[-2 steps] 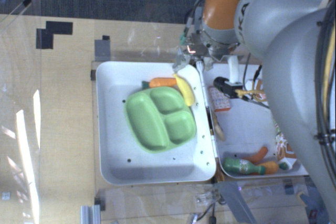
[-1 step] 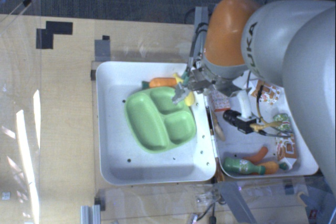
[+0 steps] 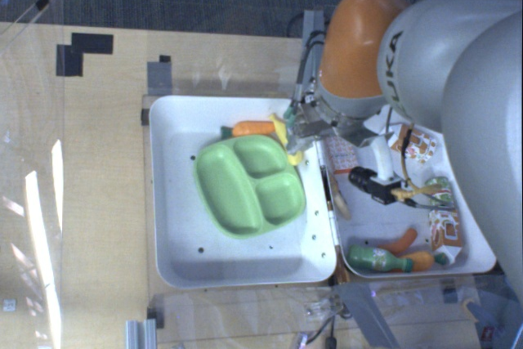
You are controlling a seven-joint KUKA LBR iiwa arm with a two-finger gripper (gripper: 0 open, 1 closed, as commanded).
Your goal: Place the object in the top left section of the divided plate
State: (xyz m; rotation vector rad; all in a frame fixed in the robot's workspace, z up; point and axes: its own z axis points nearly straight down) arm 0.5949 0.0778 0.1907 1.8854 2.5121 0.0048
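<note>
Fingers [image 3: 296, 131] low at the plate's [image 3: 249, 185] upper right rim; cannot tell if apart or together, nor if they clamp the yellow piece [image 3: 283, 133] just beside them. Carrot [image 3: 254, 128] lies in the left bin [image 3: 176, 257], touching the plate's far edge. Judgement: confirm a firm hold first, then lift clear of the rim before crossing to the top left section.
</note>
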